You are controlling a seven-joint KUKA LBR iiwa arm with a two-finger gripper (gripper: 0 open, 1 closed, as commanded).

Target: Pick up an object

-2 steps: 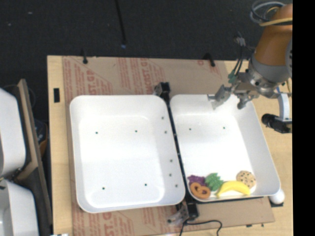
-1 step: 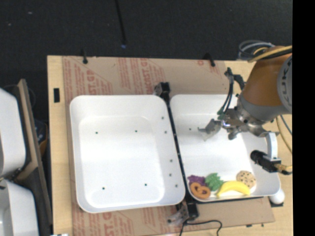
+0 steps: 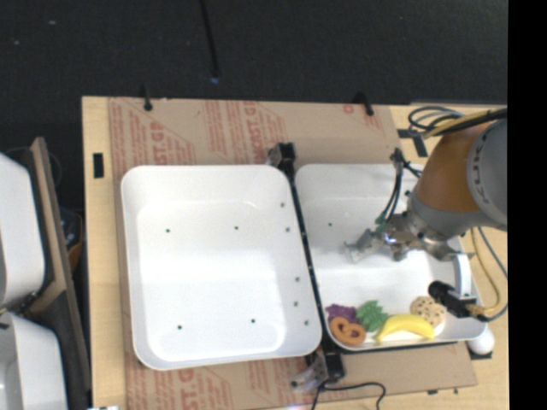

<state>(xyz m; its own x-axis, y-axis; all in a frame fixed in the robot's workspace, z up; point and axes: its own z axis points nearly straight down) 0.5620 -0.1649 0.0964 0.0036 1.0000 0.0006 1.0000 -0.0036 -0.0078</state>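
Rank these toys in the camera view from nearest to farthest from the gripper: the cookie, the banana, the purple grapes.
Measured from the gripper, which is over the middle of the right bin:
1. The cookie, at the near right of the bin.
2. The banana, along the bin's near edge; it is almost level with the grapes, so this is a close call.
3. The purple grapes, at the near left corner.

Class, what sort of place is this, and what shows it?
Probably a robotics lab test bench: a robot arm reaches over two white bins, toy food lies in one, and cables trail across the board.
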